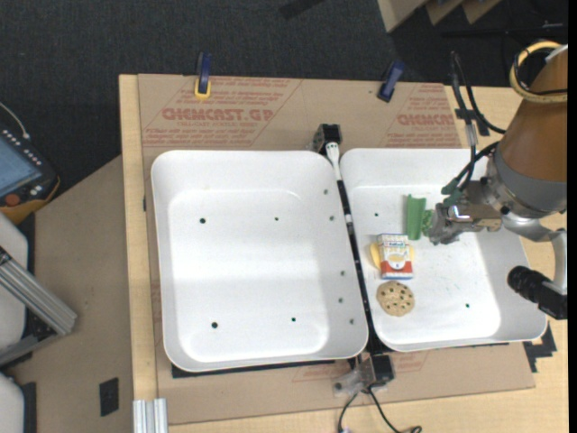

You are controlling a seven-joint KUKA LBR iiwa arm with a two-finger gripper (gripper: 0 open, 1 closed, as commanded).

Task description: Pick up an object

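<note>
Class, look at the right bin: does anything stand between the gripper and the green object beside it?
Nothing visible does. The gripper sits just right of the green object. The small carton and cookie lie below, out of the way.

arm (536, 142): you see it reach in from the counter's right edge, orange band above wrist | gripper (439, 225): low, pointing left
</note>
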